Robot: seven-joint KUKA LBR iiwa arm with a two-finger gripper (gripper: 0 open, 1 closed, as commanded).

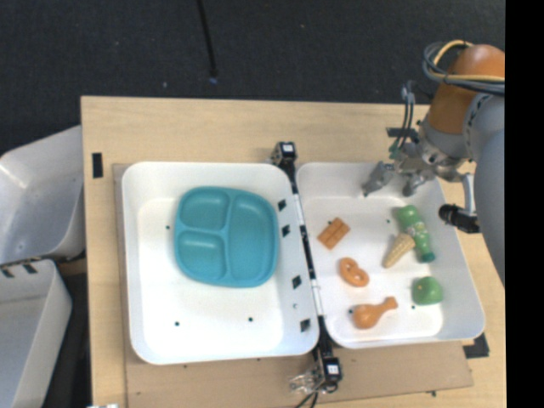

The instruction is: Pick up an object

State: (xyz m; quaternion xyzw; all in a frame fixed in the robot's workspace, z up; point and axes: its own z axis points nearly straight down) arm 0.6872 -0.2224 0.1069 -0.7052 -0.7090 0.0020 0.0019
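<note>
While the hand (393, 179) hangs spread open with nothing between its fingers over the far part of the right bin (340, 330), six toy foods lie below it: a ridged orange waffle (333, 233), a pretzel (353, 272), a drumstick (375, 312), a corn cob (398, 250), a green cucumber (415, 228) and a green pepper (427, 291). Left of that bin, the left bin (153, 330) holds one smooth teal divided plate (226, 235).
</note>
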